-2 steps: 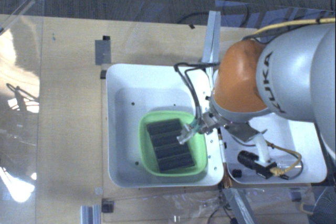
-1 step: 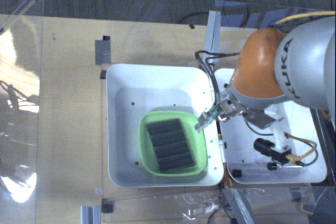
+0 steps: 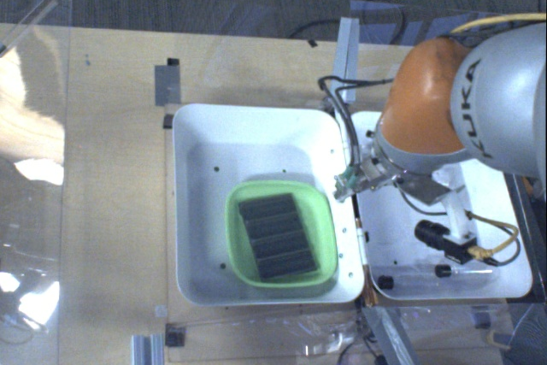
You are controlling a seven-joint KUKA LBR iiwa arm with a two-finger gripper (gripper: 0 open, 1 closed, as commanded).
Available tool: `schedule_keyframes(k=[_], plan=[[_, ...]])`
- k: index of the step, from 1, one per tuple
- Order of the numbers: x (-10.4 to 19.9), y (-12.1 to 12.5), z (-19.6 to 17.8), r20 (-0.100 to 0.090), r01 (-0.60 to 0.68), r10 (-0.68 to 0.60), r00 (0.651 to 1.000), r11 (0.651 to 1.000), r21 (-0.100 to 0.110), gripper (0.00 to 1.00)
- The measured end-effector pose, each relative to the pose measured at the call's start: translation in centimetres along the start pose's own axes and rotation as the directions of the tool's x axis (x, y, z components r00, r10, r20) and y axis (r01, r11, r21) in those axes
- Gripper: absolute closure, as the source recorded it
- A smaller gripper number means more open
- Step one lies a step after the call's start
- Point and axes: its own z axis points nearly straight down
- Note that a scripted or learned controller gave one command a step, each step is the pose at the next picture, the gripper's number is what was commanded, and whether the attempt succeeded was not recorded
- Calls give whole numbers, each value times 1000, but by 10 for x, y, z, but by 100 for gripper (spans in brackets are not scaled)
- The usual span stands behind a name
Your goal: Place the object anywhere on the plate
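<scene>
One dk block on grn plate, L bin.

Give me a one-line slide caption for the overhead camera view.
KUKA arm reaches over the right bin while a dark ridged block lies on the green plate in the left bin.

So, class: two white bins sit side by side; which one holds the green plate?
The left-hand bin in the camera view: the green plate, bearing a dark ridged object, lies in it. The right-hand bin sits under the arm.
</scene>
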Motion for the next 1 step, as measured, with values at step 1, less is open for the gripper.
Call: schedule_keyframes(k=[1], plan=[[0, 0, 0, 0, -1, 1, 1000, 1000, 0, 0]])
